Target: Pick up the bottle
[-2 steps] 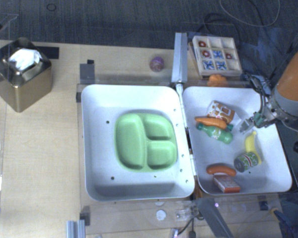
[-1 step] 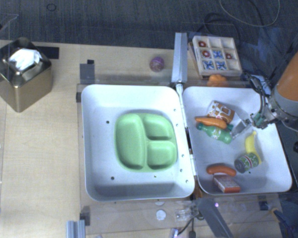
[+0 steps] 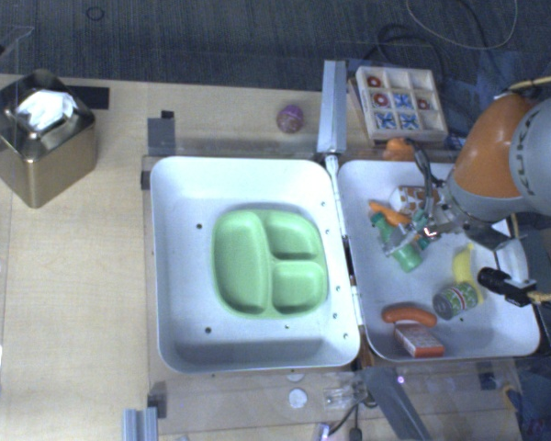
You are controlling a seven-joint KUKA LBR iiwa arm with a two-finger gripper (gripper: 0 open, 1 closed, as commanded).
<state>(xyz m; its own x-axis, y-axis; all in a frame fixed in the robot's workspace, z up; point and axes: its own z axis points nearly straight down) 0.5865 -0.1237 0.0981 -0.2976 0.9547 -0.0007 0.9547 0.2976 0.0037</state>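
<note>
Showing no legible label, green bottle (image 3: 402, 249) lies under arm (image 3: 505, 154).

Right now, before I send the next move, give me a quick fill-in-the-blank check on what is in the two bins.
1. The green divided tray lies in the ____ bin as the camera sees it.
2. The gripper is over the right bin, right above the ____ bottle.
3. The sausage lies just above a ____ box near that bin's front edge.
4. The tray is split into ____ compartments.

Missing words: left; green; red; three
</note>
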